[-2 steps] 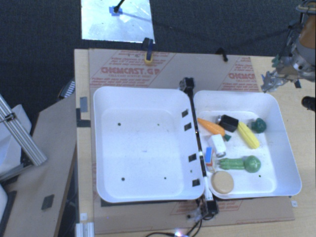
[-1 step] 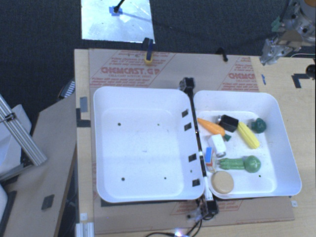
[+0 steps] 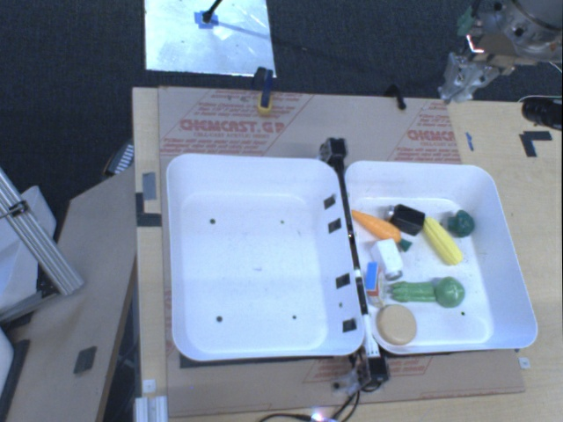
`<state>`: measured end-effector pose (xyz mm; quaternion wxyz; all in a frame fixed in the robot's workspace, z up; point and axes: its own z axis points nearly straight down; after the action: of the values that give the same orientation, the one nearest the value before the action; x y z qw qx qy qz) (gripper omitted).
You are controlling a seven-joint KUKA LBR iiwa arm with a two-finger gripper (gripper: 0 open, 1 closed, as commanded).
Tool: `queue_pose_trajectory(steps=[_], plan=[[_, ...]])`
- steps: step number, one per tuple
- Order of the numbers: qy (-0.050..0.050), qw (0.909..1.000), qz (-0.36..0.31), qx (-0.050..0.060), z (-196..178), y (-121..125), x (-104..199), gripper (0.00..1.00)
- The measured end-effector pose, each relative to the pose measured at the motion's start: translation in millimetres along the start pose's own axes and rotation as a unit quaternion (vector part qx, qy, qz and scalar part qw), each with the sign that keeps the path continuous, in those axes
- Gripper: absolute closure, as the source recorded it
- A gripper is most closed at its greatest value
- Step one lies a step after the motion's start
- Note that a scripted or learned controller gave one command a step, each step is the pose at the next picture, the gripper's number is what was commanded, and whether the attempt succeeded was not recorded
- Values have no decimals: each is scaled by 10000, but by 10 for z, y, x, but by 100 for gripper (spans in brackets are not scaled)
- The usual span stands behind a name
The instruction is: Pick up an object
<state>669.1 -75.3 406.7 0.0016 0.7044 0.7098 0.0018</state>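
My gripper hangs at the top right, high above the bench and behind the right bin. Nothing shows between its fingers. In the right bin lie an orange carrot, a black block, a yellow corn cob, a dark green round piece, a white bottle, a green cucumber-like toy, a tan round disc and a small blue-and-orange piece by the divider.
The left bin sits beside the right one, joined by a black clipped divider. Cardboard lies under both bins. A shiny metal sheet lies at the back left, and an aluminium rail at the left edge.
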Motion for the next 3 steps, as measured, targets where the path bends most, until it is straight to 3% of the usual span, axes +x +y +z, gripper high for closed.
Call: queue_pose_trajectory(steps=[2, 3], plan=[[0, 10000, 5, 0, -917, 9, 1116, 100], [3, 10000, 3, -1, -1183, 11, 1451, 100]])
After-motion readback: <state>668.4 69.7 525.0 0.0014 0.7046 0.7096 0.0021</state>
